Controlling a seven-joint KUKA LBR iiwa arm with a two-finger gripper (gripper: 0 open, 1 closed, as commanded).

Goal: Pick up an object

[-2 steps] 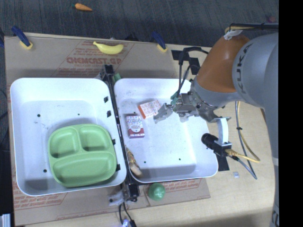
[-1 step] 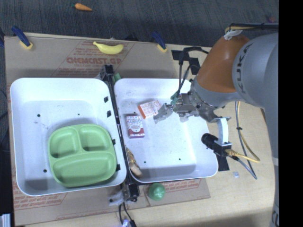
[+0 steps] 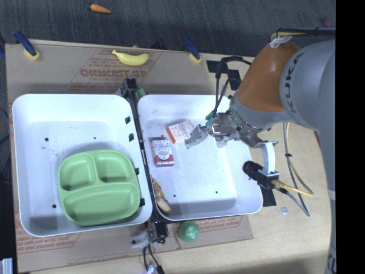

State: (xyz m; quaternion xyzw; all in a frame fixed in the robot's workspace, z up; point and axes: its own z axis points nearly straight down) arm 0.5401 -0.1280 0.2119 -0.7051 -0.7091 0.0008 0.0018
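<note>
The fingers (image 3: 195,137) hang open and empty just right of the orange packet (image 3: 180,131).

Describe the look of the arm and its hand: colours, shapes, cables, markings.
The arm is bulky and rounded, grey, with a broad orange band above the wrist and grey KUKA lettering on its shell. Black cables loop beside the wrist. The hand is small, of grey metal, with a greenish spot near its base.
</note>
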